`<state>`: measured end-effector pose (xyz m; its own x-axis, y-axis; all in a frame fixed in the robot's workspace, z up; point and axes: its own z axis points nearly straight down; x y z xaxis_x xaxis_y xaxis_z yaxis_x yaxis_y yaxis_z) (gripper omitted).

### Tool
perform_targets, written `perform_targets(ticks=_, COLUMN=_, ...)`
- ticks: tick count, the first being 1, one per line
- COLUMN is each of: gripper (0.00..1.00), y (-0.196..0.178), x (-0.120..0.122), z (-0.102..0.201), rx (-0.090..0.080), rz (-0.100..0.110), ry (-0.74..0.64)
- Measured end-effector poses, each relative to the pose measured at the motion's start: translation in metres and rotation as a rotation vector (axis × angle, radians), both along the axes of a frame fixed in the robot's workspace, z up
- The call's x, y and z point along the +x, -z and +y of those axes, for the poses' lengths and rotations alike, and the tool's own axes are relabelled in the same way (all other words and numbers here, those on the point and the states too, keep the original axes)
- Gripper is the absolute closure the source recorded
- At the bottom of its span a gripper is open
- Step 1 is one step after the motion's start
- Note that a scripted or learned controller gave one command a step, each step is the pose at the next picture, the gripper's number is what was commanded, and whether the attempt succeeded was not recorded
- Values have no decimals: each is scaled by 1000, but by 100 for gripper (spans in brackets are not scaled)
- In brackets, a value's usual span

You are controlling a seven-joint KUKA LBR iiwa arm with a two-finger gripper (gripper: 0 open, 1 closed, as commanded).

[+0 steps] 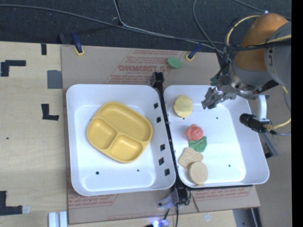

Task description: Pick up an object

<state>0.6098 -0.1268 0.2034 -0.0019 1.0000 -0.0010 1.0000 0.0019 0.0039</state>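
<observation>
we see two shallow white bins side by side on the bench. the left bin (75, 141) holds a yellow divided tray (119, 131), lying a little askew near the middle, with three compartments facing up. the right bin (236, 141) holds the small things: a pale yellow round piece (183, 106) near the upper left corner, a red piece (193, 132) lower down near the middle, a green leaf-like piece (199, 144) touching its lower right side, then a tan bread-shaped piece (189, 157) and a round tan disc (198, 173) just below, the two touching or overlapping near the bin's front wall. a small green piece (174, 63) lies outside the bins, on the cardboard behind them. the arm (260, 41) comes in from the right, its orange band up by the top right, and the gripper (210, 100) hangs over the upper part of the right bin, just to the right of the pale yellow round piece and apart from it. we see nothing between the fingers, but whether the jaws are spread or pressed together we cannot tell from this angle; they read as one dark shape.
</observation>
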Motion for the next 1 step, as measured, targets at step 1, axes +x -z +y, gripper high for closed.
perform_targets(ticks=1, gripper=100, y=-49, x=-2, z=-9, rx=-1, rz=-1, ry=1)
